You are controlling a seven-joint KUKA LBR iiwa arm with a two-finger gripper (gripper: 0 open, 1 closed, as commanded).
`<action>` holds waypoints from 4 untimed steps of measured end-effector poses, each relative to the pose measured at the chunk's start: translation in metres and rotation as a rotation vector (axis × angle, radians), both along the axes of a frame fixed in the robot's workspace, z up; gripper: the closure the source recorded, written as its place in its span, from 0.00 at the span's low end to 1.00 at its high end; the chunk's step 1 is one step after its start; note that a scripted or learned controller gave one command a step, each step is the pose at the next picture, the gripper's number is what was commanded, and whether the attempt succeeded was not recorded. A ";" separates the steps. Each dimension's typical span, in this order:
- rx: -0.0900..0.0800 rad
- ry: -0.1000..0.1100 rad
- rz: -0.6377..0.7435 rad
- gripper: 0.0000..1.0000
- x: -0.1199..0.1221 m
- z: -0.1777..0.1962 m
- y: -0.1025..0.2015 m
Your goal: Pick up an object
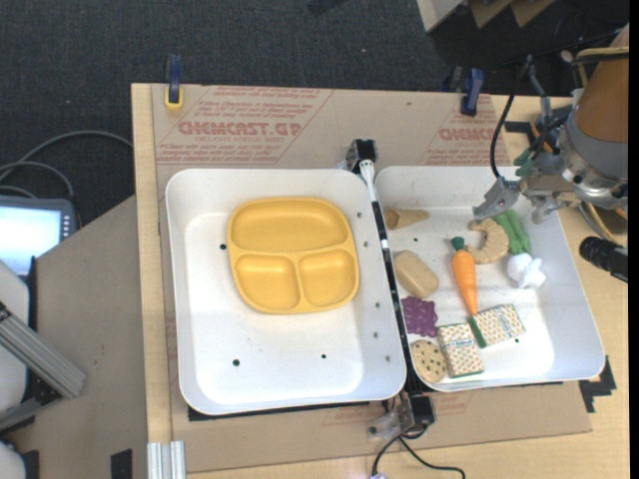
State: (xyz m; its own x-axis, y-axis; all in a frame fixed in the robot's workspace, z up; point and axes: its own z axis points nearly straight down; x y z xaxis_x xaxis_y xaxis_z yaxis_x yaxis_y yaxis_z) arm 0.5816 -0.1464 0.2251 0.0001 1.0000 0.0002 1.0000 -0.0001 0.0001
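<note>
1. Carrot (465,278): orange toy with a green top, lying lengthwise in the middle of the right bin (569,312), well below and to the left of the gripper.
2. Green piece (513,232) and tan ring-shaped piece (488,242): side by side at the bin's upper middle, directly under the gripper; whether either is touched I cannot tell.
3. Gripper (507,196): hangs over the right bin's upper part, grey fingers pointing down-left. Whether they stand apart or together I cannot tell.
4. White piece (524,269): just right of the carrot.
5. Bread-like piece (415,272), purple piece (419,315), cookie (428,360), two patterned packets (479,338): lower left of the bin.
6. Yellow divided plate (293,253): in the left bin (200,347).
</note>
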 end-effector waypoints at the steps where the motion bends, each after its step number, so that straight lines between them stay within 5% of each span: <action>1: 0.000 0.002 0.000 0.00 0.009 -0.134 -0.005; 2: 0.000 -0.002 -0.001 0.00 -0.024 -0.139 0.025; 3: -0.001 -0.003 -0.001 1.00 -0.024 -0.130 0.025; 4: 0.003 -0.012 0.011 1.00 0.002 -0.034 0.114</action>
